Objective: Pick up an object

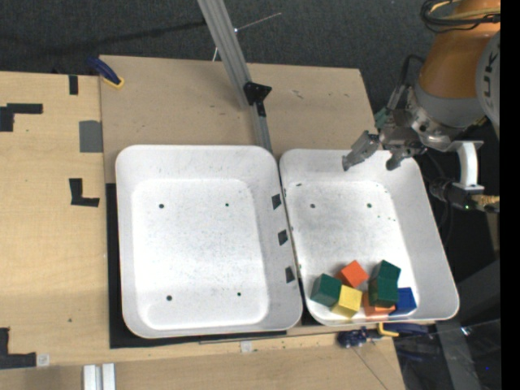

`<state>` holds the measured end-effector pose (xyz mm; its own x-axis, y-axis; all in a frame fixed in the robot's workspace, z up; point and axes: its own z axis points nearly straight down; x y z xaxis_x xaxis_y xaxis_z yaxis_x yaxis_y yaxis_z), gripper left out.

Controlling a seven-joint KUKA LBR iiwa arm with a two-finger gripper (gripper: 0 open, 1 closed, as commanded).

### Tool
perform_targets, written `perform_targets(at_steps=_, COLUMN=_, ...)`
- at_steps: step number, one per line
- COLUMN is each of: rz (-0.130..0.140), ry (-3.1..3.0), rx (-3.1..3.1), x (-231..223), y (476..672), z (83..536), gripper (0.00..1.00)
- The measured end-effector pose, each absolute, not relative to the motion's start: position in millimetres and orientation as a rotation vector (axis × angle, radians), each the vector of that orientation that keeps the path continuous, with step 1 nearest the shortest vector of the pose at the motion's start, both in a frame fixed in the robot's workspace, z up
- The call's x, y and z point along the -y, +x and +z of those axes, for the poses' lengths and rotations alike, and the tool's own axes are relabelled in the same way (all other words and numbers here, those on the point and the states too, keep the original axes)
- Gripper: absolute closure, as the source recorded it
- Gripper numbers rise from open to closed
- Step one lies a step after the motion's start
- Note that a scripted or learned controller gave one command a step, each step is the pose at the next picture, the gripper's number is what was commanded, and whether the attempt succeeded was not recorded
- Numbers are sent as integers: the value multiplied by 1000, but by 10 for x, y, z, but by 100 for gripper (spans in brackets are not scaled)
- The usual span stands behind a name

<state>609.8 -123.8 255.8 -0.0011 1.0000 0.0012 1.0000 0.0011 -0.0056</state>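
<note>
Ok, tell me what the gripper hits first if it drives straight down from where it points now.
Probably bare floor of the right bin, near its far edge. The gripper points down there; depth is unclear.

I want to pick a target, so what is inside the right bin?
The right bin holds a cluster of blocks at its near end: green, orange, yellow, dark green, blue. Anything beneath the pile is covered.

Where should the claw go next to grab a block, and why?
Probably toward the near end of the right bin. The claw hangs open and holds nothing over the bin's far rim, while the blocks, like the orange block, are bunched at the near end, so it likely needs to get above them first.
</note>
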Motion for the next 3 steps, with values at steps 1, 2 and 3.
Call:
perform_targets(at_steps=1, rz=1, ry=-2218, rx=2223, x=1237, y=6106, z=2584, gripper=0)
perform_targets(at_steps=2, rz=8, ry=-2218, rx=2219, x=1319, y=6040, z=2068, gripper=0)
perform_targets(at_steps=3, rz=8, ry=-2218, rx=2219, x=1324, y=5951, z=1595, gripper=0)
